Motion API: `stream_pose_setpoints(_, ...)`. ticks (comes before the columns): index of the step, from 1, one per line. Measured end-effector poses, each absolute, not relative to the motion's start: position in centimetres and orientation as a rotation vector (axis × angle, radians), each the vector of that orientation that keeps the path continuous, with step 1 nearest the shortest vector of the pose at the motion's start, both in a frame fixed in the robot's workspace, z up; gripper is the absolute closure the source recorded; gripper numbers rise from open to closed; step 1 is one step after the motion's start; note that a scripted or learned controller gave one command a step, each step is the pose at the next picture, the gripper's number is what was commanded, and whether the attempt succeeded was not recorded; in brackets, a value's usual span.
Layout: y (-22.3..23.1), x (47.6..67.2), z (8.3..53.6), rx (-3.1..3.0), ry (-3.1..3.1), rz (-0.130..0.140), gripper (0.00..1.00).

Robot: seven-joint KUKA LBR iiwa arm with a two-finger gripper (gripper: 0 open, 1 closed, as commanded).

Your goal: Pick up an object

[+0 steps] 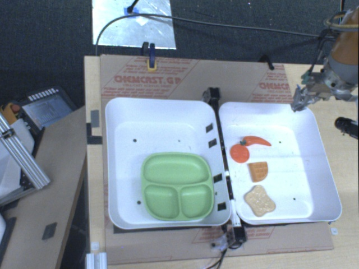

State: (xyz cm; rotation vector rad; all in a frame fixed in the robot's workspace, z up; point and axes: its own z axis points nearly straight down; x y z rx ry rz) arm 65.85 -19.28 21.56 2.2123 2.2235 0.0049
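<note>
The right bin (314,150) holds a red-orange chili pepper (257,141), a round red tomato slice (240,153), an orange cracker-like square (258,171) and a beige cookie-shaped piece (259,200), all in its left half. My gripper (299,102) hangs over the bin's far right corner, well away from these pieces. Nothing shows between its fingers.
The left bin (129,128) carries a green three-compartment plate (178,185) in its near half. A black divider strip (220,150) runs between the bins. Cables cross the dark floor behind the bench, and grey equipment stands at the far left.
</note>
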Motion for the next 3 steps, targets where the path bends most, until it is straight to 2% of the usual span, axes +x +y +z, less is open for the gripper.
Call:
stream_pose_setpoints(1, -19.5, 66.0, 27.8, 2.213, 2.224, 0.003, 1.00)
stream_pose_setpoints(2, -19.5, 66.1, 27.8, 2.212, 2.224, 0.003, 1.00)
stream_pose_setpoints(3, -14.5, 65.4, 26.1, 2.214, 2.229, 0.001, 1.00)
